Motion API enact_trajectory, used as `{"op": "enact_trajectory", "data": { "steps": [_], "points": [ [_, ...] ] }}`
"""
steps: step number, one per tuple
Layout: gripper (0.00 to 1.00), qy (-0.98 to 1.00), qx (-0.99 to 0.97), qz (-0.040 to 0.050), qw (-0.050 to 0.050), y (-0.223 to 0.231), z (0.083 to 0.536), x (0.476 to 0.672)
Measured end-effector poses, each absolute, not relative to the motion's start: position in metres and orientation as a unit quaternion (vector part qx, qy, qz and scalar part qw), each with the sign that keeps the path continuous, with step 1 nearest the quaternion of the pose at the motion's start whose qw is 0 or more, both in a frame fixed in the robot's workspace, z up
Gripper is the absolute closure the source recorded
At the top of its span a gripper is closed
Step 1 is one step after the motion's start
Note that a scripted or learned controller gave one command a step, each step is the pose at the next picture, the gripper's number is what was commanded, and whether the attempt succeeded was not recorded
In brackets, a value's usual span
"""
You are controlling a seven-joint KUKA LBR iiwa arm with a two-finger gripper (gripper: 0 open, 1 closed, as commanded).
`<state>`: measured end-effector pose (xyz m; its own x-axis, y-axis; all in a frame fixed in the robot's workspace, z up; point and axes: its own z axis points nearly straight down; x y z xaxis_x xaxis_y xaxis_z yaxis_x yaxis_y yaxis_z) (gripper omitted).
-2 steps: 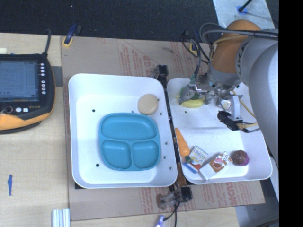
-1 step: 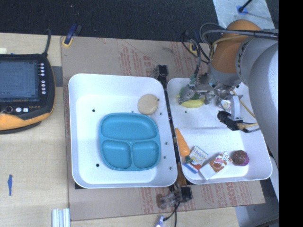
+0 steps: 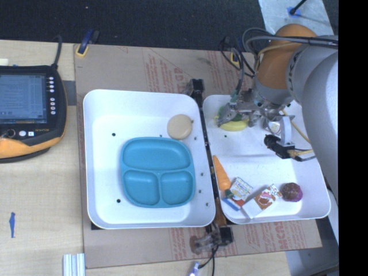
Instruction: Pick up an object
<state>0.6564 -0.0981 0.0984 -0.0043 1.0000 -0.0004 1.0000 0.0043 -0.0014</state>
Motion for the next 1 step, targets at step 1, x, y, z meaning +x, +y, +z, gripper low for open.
{"op": "enact_trajectory", "data": {
  "steps": [1],
  "points": [
    [0.0, -0.709, -0.706, 0.0007, 0.0, -0.0981, 0.0984, 0.6564]
  ]
}}
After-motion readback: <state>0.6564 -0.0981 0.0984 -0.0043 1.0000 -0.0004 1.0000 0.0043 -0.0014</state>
